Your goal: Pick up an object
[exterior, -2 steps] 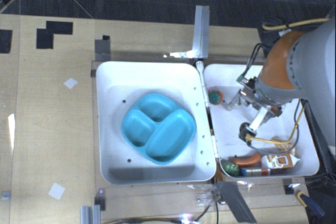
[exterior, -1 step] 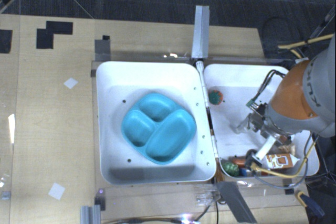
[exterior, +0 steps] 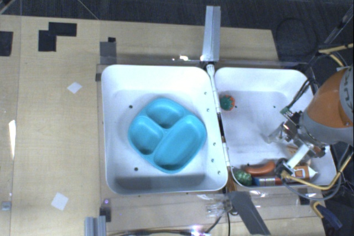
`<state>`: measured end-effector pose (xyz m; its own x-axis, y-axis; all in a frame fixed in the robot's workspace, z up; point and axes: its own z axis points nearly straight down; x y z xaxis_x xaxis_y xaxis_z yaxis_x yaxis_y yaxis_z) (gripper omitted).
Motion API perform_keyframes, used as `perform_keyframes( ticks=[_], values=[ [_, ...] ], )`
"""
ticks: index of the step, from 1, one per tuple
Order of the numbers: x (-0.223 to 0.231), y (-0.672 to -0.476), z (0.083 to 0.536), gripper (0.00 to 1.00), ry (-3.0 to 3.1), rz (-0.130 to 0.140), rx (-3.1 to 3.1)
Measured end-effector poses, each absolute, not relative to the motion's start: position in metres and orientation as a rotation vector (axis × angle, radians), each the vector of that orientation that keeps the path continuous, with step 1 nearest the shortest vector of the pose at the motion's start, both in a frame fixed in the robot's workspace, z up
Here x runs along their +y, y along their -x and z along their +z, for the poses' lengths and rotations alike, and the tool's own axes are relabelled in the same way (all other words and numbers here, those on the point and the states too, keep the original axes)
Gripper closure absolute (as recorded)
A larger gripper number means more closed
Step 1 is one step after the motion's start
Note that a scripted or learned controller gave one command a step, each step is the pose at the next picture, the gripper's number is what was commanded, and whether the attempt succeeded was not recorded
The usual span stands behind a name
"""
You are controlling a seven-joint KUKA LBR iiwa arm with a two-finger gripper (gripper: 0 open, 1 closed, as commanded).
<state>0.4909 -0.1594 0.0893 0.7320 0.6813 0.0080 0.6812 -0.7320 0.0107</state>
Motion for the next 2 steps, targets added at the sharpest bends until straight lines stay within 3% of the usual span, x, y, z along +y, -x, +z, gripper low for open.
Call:
perform_keyframes(
  ticks=[1,2],
  values=[
    [-0.175,-0.495,0.091,0.00,-3.046,0.034,0.741],
    [-0.186,-0.492,0.090,0.00,-2.995,0.019,1.002]
  ],
)
